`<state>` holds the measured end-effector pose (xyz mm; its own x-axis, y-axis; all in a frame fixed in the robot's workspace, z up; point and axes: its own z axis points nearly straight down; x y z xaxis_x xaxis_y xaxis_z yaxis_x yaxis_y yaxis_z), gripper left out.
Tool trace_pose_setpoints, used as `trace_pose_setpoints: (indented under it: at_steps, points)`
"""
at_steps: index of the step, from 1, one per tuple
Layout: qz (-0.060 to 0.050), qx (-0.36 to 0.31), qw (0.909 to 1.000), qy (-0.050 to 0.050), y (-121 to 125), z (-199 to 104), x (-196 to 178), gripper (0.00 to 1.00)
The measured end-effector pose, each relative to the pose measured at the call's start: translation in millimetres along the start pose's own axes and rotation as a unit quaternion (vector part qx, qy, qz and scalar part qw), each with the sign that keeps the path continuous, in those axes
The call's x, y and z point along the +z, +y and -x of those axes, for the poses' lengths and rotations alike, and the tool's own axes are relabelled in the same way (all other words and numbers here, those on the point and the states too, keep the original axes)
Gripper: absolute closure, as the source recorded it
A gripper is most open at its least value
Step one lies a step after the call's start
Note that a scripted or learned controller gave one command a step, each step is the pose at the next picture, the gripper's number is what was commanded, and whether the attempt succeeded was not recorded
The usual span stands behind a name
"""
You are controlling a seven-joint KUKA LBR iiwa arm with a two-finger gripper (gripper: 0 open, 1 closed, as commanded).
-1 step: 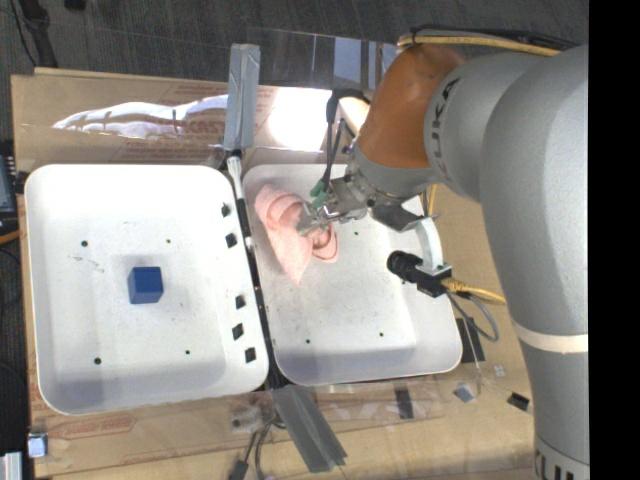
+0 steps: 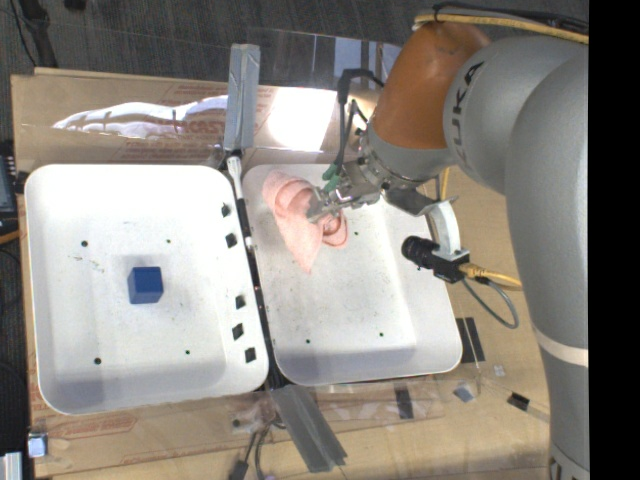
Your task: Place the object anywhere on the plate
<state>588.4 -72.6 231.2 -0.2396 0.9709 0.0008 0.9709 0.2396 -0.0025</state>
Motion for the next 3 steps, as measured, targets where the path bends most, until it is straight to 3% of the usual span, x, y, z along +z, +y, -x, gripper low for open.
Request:
trace_pose_setpoints:
  at_steps: [1,2,3]
  points:
    - [-0.001,-0.202,0.9793,0.000,12,-45,-8,1.00]
    - [0.001,-0.395,0.9185,-0.001,33,-87,-4,1.00]
    - [0.000,-0.572,0.8201,-0.001,41,-137,-2,1.00]
